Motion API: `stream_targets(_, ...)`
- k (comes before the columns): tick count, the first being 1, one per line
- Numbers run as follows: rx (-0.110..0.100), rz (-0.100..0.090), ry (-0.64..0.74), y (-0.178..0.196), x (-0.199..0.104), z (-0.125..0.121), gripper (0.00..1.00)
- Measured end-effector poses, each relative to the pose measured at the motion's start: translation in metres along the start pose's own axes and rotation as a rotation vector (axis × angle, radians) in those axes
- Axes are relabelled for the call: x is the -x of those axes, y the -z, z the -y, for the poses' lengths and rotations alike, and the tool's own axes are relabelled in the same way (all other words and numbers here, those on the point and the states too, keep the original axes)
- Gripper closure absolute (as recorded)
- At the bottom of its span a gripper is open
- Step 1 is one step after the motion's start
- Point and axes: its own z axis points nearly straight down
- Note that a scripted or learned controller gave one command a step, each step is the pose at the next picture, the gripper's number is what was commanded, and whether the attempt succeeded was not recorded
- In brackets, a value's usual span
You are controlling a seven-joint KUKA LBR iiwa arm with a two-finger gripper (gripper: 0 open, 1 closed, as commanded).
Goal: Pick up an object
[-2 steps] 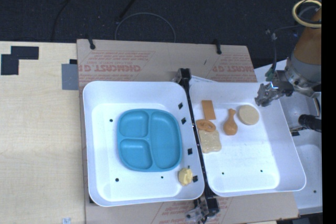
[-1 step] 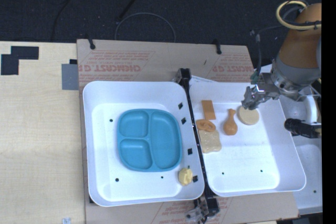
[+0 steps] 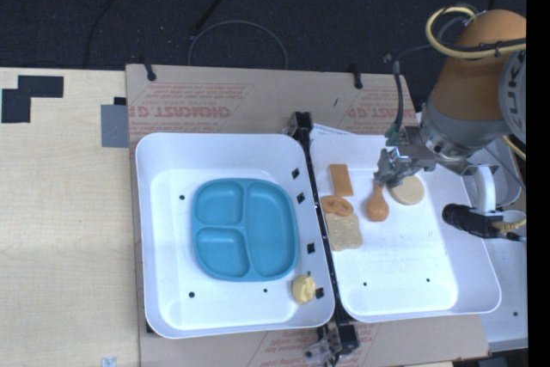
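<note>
The gripper (image 3: pixel 391 172) hangs low over the far part of the right bin (image 3: pixel 464 292), just above an orange pear-shaped toy (image 3: pixel 377 204) and beside a pale round disc (image 3: pixel 408 190), and whether it is spread or closed I cannot tell. Left of it an orange block (image 3: pixel 341 179), a pretzel-like piece (image 3: pixel 336 205) and a tan bread slice (image 3: pixel 345 231) crowd the wall shared with the left bin (image 3: pixel 163 176), leaving the near and right floor of the right bin open. A blue divided plate (image 3: pixel 243 228) fills the left bin's middle, with a yellow lump (image 3: pixel 303 288) in its near right corner
</note>
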Motion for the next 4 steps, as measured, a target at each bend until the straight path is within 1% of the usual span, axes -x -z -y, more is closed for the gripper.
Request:
stream_targets(2,-0.002,0.001,-0.001,0.012,-0.096,0.032,1.0)
stream_targets(3,-0.002,0.001,0.0,0.015,-0.149,0.042,1.0)
stream_targets(4,-0.003,0.003,-0.001,0.0,-0.201,0.063,1.0)
